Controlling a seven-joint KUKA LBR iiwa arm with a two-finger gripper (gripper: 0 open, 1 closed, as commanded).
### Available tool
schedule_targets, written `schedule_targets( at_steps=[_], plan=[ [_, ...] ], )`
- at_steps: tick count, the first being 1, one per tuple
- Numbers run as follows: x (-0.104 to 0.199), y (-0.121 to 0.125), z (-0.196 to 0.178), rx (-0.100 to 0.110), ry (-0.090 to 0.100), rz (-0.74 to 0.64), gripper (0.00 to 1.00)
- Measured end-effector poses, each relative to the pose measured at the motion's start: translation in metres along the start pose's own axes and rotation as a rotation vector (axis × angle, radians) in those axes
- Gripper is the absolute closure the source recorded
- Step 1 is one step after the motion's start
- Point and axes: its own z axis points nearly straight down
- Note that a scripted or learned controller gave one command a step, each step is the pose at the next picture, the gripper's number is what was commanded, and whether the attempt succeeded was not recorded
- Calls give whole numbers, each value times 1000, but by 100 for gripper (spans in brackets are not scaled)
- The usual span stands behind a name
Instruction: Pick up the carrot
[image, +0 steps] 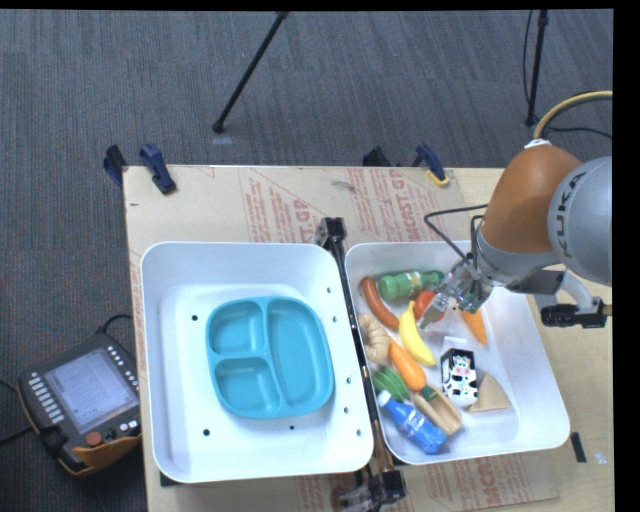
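Two bins sat side by side on the bench (250, 190). The left bin (170, 330) held a divided tray (268, 356). The right bin (530, 390) held a crowd of toy foods: a banana (414, 337) near the middle, a carrot (474, 326) to its right, and a bottle (412, 423) at the near edge. The gripper (447, 303) hung between banana and carrot.

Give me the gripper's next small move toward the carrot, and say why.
Probably shift slightly to the view's right and lower. The gripper hangs over the right bin between the banana and the carrot, which lies just right of it, apart from the fingertips and not between them.
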Motion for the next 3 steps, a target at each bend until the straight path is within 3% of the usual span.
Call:
schedule_targets(
  at_steps=[1,2,3],
  plan=[
    [0,0,0,0,0,0,0],
    [43,-13,0,1,1,-227,0],
    [-1,-57,-172,-1,-5,-318,0]
  ],
)
